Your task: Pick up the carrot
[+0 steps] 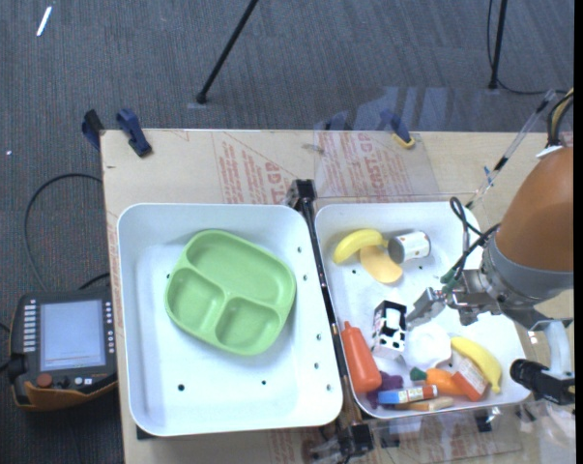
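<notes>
We see the arm (538, 230) reaching in from the right, orange band above a grey wrist; the gripper (428, 307) hangs low, pointing left; its finger state we cannot resolve.

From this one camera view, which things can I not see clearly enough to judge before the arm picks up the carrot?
- The carrot: small, crowded among other toys in the right bin, so its full outline is unclear.
- The gripper: too small and blurred to judge its finger state.
- The arm: cut off by the picture's right edge.
- The items along the right bin's front wall overlap, so their ends are hidden.
</notes>
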